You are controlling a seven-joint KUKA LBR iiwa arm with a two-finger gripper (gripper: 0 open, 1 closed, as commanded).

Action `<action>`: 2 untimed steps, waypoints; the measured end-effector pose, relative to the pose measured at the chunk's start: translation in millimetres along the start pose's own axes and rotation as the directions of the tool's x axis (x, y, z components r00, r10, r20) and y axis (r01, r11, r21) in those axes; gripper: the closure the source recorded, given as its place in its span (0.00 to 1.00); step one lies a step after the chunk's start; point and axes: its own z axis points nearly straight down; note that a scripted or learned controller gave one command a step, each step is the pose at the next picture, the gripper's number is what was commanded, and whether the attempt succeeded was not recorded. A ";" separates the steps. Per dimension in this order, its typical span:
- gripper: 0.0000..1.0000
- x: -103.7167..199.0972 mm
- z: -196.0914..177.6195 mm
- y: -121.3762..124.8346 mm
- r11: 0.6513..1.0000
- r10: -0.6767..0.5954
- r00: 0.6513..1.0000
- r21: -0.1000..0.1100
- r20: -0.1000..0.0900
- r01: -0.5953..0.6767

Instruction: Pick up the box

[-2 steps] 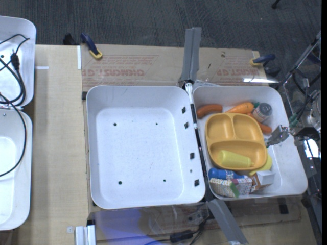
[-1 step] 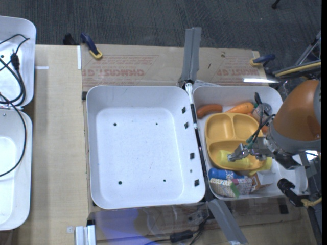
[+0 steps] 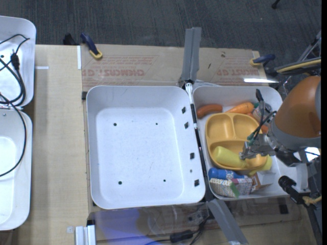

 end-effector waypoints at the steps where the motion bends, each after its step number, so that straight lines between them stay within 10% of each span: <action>1: 1.00 -85.1 30.2 -8.0 0.967 0.254 0.967 0.022 0.005 -0.254; 2: 1.00 -63.0 31.9 -9.4 0.692 0.721 0.693 0.020 0.018 -0.721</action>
